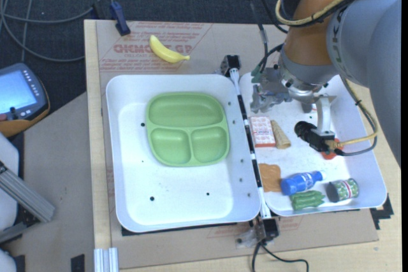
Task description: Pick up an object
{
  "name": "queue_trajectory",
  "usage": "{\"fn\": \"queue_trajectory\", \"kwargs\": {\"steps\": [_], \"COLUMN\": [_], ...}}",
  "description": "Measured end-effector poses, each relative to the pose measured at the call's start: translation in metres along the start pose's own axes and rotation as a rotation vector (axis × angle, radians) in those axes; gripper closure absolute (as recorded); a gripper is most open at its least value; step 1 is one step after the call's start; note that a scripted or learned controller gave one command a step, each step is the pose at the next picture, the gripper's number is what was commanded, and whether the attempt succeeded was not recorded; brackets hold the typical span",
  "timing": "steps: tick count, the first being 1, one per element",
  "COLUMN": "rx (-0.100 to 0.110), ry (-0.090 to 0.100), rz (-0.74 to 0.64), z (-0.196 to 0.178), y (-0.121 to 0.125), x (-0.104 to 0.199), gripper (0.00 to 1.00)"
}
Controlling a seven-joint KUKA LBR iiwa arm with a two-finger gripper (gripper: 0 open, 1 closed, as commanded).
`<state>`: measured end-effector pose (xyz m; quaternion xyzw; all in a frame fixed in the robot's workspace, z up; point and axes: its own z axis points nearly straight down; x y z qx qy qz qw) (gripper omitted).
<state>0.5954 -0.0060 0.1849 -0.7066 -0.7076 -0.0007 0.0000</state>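
You can't tell how the gripper stands; the red-and-white box lies just below it.

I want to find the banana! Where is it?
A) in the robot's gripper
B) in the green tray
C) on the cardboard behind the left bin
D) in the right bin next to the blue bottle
C: the banana lies on the brown cardboard past the far rim of the left bin, outside both bins.
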Motion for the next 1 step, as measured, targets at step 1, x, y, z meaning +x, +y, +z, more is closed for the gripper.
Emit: {"fn": "queue_trajectory", "kwargs": {"steps": [1], "rx": [0.001], "ry": [-0.001], "rz": [0.000], "z": [0.0003], "y": [-0.0003], "x": [-0.0007], "gripper": [0.00]}}
